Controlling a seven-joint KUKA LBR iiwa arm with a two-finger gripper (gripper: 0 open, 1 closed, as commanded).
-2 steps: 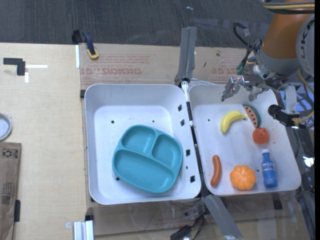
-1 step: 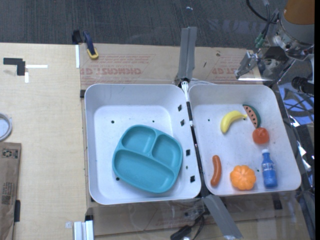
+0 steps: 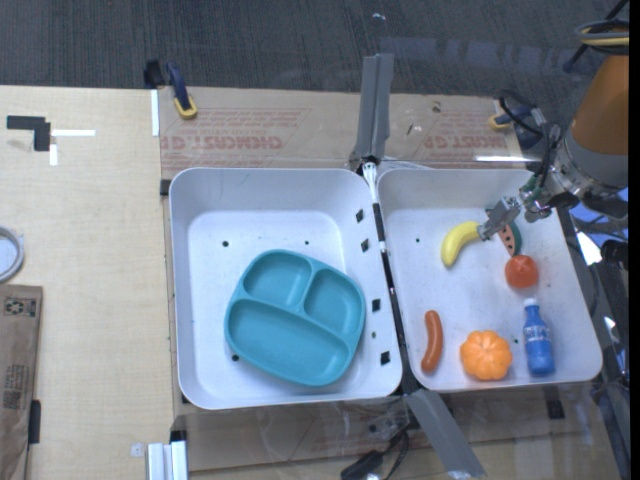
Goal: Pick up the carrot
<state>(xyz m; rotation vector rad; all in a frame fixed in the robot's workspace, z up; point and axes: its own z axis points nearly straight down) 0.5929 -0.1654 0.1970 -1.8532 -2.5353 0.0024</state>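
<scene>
Your carrot lies untouched at the right bin's near-left, by the orange — gripper hovers well apart, near the banana; jaw state, you cannot tell. Pick not begun.

This is a robotics lab or test cell, not a home or kitchen. Two shallow white bins sit side by side on a light wooden bench, joined along a grey metal divider, with flattened printed cardboard laid under their far edge. Clamps grip the bench's far edge, tape marks lie on its left part, and a roll of tape rests at the left edge. A grey industrial arm with an orange band reaches in from the right over plastic toy food, and dark carpet lies beyond.
</scene>
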